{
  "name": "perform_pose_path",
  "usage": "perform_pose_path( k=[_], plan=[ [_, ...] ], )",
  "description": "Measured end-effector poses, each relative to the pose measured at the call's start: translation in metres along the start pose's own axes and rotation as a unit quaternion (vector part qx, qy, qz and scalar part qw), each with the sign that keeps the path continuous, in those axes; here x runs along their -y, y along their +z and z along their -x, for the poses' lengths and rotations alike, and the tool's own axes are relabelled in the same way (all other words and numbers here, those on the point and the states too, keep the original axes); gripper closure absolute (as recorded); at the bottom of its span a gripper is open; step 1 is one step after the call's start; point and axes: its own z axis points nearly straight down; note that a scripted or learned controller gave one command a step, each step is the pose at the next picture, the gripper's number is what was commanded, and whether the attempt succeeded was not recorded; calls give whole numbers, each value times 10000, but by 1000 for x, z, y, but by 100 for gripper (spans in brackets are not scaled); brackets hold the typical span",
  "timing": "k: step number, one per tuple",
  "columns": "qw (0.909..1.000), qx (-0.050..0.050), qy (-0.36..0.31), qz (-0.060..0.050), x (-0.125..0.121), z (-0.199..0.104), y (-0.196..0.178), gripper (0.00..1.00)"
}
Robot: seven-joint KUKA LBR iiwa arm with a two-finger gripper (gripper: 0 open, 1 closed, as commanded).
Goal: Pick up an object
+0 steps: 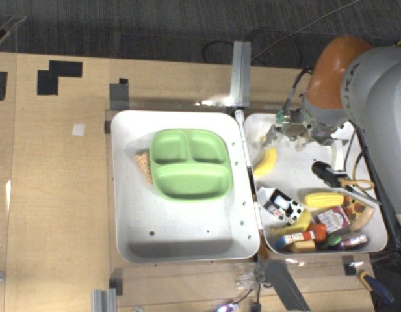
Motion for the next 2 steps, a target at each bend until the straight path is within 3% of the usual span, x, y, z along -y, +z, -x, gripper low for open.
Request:
perform_pose_path(
  k=[1,2],
  plan=[
    [9996,3,-260,85,30,12,16,0],
    [9996,-18,-255,102,28,10,6,100]
  ],
)
